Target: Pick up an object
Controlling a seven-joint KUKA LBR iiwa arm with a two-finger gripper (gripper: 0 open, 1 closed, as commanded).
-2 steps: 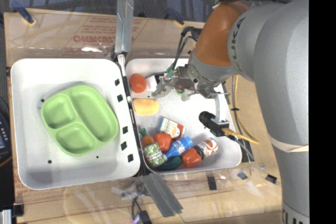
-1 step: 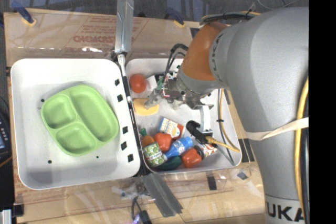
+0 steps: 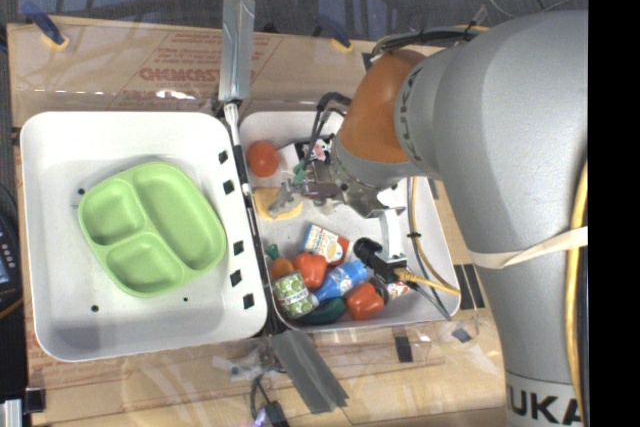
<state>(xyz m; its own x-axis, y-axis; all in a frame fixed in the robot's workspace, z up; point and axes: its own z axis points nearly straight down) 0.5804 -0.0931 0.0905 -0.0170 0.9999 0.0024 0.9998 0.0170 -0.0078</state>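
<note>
While you watch, here's the bench:
Gripper (image 3: 300, 187): low over the right bin (image 3: 432, 215), jaws' state you cannot tell.
Red ball (image 3: 263, 158): at its 10 o'clock.
Green plate (image 3: 150, 227): left bin (image 3: 50, 215).

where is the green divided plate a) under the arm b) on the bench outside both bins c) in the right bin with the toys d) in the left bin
d: the green plate lies flat in the left bin, while the toys are heaped in the right bin under the arm.
</note>
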